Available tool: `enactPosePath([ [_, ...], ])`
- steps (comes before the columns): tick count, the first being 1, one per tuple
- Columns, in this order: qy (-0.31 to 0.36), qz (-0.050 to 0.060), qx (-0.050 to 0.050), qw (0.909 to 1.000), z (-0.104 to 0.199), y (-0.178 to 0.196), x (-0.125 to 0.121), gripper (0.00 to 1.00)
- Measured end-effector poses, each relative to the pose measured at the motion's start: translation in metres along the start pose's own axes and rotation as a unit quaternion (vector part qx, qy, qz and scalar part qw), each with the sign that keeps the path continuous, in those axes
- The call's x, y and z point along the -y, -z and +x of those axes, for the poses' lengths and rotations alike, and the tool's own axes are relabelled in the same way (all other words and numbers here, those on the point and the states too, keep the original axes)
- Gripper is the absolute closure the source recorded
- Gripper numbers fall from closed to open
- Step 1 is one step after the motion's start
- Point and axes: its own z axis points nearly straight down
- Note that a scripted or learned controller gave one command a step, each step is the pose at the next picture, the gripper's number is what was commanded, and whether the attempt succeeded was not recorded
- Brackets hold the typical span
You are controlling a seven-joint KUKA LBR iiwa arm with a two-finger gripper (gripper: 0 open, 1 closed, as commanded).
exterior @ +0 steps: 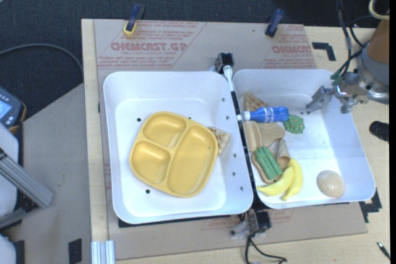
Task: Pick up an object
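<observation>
Gripper (315, 101): hovering spread and holding nothing over the right bin (362, 151), likely lining up a pick. Bottle (266, 114), broccoli (294, 125), banana (284, 182) lying nearby.

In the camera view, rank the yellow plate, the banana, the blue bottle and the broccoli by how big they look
1. yellow plate, far the largest
2. banana and blue bottle, too alike in apparent length to rank
3. broccoli, the smallest

Robotics lab: clamped bench (185, 40), white bins (117, 133), cabling.
</observation>
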Motion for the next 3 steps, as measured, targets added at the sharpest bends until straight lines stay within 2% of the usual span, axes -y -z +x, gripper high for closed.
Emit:
enactPosePath([
  [1, 0.002, -0.008, 0.002, 1.0000, 0.001, 0.009, -0.003, 0.00],
  [3, 0.002, -0.007, 0.001, 1.0000, -0.002, -0.089, 0.004, 0.00],
])
